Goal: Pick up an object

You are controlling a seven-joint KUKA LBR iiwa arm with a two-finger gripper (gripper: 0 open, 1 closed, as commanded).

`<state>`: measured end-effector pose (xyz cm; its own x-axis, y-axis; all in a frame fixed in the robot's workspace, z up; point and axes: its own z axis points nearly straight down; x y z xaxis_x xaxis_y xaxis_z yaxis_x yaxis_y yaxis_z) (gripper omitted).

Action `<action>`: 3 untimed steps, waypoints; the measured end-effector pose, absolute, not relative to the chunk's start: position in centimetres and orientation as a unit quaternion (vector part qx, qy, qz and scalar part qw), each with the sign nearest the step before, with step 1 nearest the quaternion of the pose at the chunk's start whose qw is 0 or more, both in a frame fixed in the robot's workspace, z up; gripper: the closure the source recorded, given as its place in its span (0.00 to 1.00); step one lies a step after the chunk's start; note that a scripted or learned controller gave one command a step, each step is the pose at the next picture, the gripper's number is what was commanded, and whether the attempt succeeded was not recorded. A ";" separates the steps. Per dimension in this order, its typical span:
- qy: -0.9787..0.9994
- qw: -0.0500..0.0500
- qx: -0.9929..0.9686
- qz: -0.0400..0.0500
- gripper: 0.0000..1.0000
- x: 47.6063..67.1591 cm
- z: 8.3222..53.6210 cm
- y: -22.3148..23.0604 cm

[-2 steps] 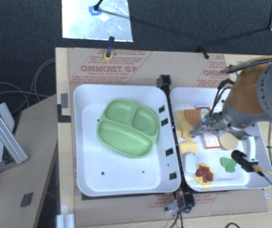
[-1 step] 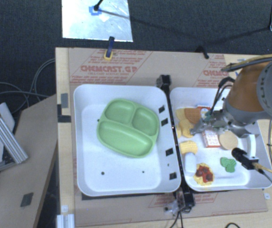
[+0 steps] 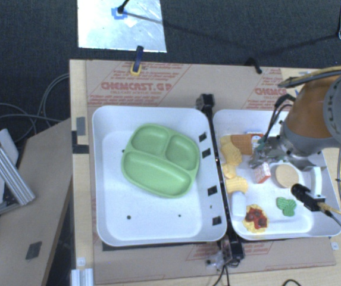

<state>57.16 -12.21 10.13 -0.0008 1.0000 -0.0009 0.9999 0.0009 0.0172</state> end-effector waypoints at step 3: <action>0.709 0.000 0.705 0.001 1.00 54.4 23.1 -9.1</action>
<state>54.36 -9.11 23.08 -0.0061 1.0000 0.0011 1.0000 0.0061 0.0007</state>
